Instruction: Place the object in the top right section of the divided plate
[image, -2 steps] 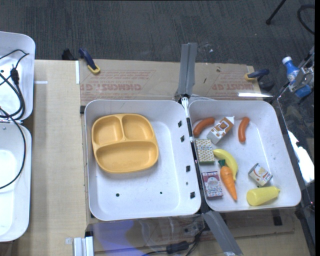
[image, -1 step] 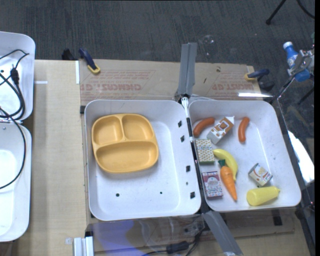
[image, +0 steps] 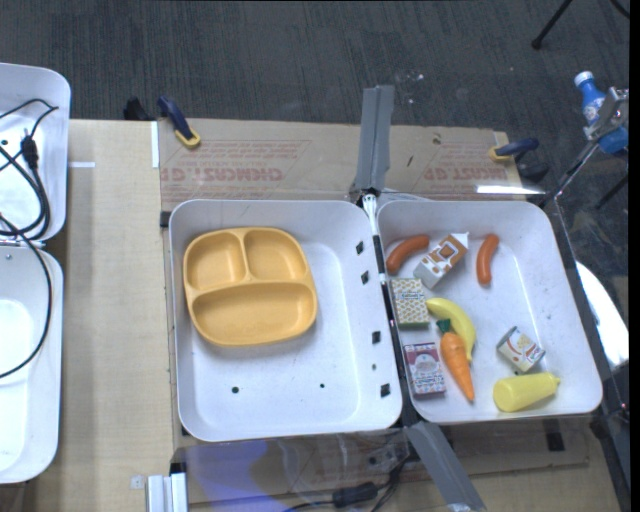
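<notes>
A yellow divided plate (image: 250, 285) lies in the upper left part of the left bin (image: 290, 400). It has two small sections at the top and one wide section below; the top right section (image: 275, 257) holds nothing. The right bin (image: 560, 300) holds toy food: two sausages (image: 406, 251) (image: 487, 258), a milk carton (image: 442, 259), a patterned box (image: 409, 302), a banana (image: 455, 323), a carrot (image: 458, 365), a red box (image: 425, 368), a small carton (image: 520, 349) and a yellow bottle (image: 525, 391).
A grey bar (image: 375, 145) runs back from the seam between the bins. Clamps (image: 178, 120) (image: 515, 150) sit on the cardboard behind them. White trays with black cables (image: 25, 170) stand at the far left.
</notes>
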